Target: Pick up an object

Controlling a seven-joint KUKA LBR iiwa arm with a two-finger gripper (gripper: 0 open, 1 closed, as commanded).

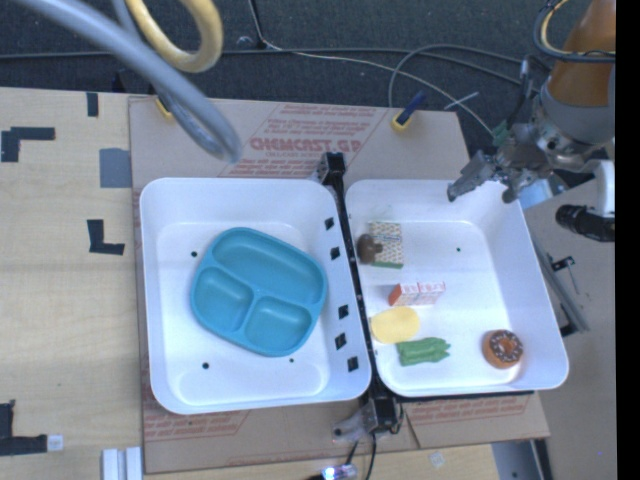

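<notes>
Pale wood surface [60, 298] runs under everything from where I watch, with a cardboard sheet [290, 143] laid on it bearing red print; I can read "CHEMCAST GP" and smaller lines beneath are too blurred for me. On the cardboard sit the left bin [160, 268] and the right bin [520, 258], touching along a black clipped seam.

My arm [585, 58] comes in at the upper right, its orange band high at the frame's corner and the grey wrist angled down and leftward. Its hand [490, 183] hangs over the right bin's far right rim, fingers spread apart with nothing between them, well apart from the objects.

A blue divided plate [258, 290] lies tilted in the left bin. In the right bin, near the seam, I see a small printed box [388, 243] with a brown lump [368, 250] touching its left side; its print is unreadable. Below lie a red-and-white carton [417, 292], a yellow piece [395, 324], a green piece [423, 350] just beneath it, and a frosted doughnut [502, 348] near the right bin's front corner.
</notes>
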